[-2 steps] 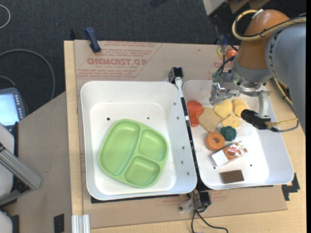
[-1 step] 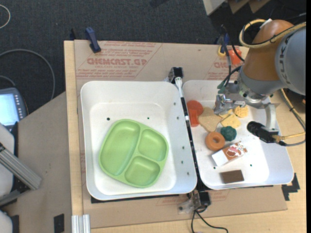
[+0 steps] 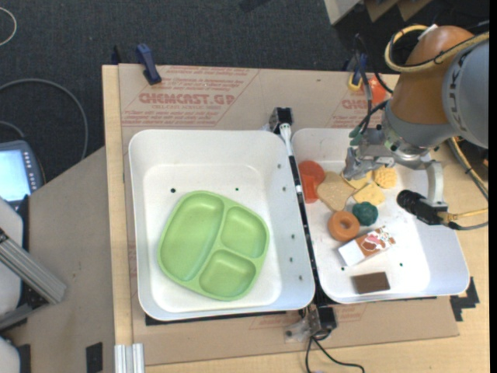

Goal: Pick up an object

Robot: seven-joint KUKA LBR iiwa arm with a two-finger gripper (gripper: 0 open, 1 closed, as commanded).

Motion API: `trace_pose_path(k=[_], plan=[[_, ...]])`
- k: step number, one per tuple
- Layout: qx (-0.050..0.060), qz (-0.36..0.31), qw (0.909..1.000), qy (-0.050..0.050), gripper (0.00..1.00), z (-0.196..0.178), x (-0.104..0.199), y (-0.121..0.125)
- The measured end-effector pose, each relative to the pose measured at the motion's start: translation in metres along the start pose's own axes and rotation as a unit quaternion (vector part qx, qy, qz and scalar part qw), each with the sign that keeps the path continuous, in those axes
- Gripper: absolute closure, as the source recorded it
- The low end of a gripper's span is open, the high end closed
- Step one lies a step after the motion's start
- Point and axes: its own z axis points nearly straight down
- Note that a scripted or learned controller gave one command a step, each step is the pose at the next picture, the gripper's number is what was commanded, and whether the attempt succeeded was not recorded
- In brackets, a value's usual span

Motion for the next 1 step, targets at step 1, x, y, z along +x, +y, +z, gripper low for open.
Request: trace_pose_path(k=[1], plan=[[-0.001,0.001,1.0,0.0,1.0,-0.0102,0.0001,0.0006]])
